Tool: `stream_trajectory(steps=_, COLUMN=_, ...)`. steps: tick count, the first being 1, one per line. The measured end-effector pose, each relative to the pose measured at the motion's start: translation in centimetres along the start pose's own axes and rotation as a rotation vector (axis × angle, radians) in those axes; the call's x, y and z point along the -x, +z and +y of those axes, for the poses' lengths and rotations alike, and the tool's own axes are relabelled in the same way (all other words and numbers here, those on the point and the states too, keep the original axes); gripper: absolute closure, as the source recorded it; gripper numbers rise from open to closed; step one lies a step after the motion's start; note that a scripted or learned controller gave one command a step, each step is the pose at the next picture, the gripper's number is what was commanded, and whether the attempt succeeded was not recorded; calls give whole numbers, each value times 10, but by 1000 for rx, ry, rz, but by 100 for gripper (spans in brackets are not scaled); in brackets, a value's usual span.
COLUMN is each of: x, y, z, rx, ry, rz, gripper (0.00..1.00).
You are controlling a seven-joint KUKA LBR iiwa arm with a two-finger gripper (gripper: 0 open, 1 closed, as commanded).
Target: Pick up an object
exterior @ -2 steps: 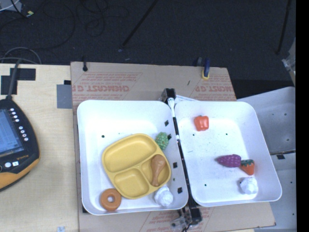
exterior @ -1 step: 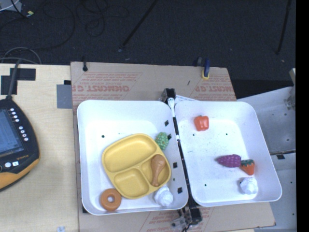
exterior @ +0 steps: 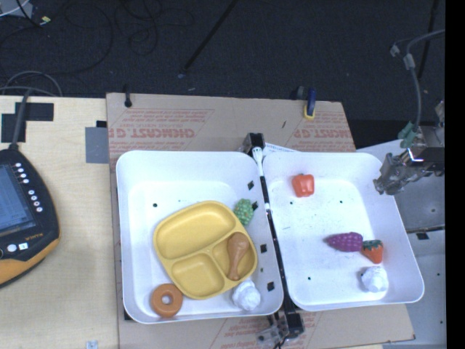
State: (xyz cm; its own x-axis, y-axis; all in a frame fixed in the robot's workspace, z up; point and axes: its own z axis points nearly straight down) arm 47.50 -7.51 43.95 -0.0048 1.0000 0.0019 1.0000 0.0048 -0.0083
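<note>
Red is the pepper (exterior: 304,185), set in the far left part of the right bin (exterior: 327,211), and it is the piece most nearly level with the gripper (exterior: 393,174) across the view. The gripper is seen at the bin's far right rim, over the wall rather than over the floor, and nothing is seen held in it; whether it is open or closed cannot be told, the metal parts there being too small and dark to be read.

Every piece in this bin lies to the view's left of the gripper. The pepper is reached by a sideways move along the far side. The grapes (exterior: 344,242) are found lower in the view and nearer the middle, with their long axis laid roughly left to right, one end touching or just beside the strawberry (exterior: 373,251). A white lump (exterior: 373,279) is placed just below those two, near the front right corner.

The pepper is judged the cleanest target, since it stands well apart from the rest. The grapes would be better closed on across the short width, though the strawberry beside them could be knocked.

The left bin (exterior: 145,187), with its tray (exterior: 190,233), drumstick (exterior: 237,254) and donut (exterior: 166,300), is much farther off
</note>
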Motion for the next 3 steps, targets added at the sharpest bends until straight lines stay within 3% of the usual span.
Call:
stream_trajectory(steps=1, x=-31, y=58, z=1, rx=-1, ry=2, rz=-1, gripper=100)
stream_trajectory(steps=3, x=-176, y=31, z=2, rx=7, ry=-4, rz=-1, gripper=100)
